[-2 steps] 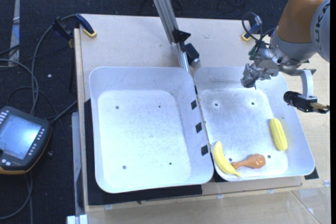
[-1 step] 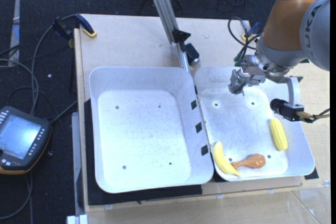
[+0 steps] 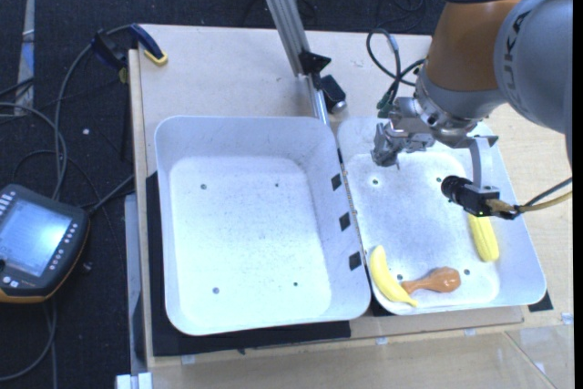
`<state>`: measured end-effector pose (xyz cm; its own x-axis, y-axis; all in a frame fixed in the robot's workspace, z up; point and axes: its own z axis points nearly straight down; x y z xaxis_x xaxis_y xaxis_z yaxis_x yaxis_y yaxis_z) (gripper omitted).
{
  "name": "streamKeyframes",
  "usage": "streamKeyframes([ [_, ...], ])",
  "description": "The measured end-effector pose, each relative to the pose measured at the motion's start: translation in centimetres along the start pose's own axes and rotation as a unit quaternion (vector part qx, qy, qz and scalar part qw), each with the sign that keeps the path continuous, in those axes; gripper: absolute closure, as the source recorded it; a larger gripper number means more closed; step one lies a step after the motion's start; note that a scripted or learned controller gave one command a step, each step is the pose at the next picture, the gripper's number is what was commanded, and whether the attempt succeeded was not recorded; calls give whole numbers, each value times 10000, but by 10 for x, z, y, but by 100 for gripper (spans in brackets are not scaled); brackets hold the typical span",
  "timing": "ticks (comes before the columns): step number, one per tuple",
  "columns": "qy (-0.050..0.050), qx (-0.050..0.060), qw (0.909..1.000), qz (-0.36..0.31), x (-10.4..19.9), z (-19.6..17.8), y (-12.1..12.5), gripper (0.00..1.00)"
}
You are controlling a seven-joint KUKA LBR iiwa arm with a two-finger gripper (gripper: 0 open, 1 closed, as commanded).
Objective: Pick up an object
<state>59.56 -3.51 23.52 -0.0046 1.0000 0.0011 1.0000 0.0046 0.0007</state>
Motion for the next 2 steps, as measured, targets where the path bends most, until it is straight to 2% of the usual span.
streamKeyframes([
  [2, 1, 7, 10000, -4, 104, 5, -21, 100],
])
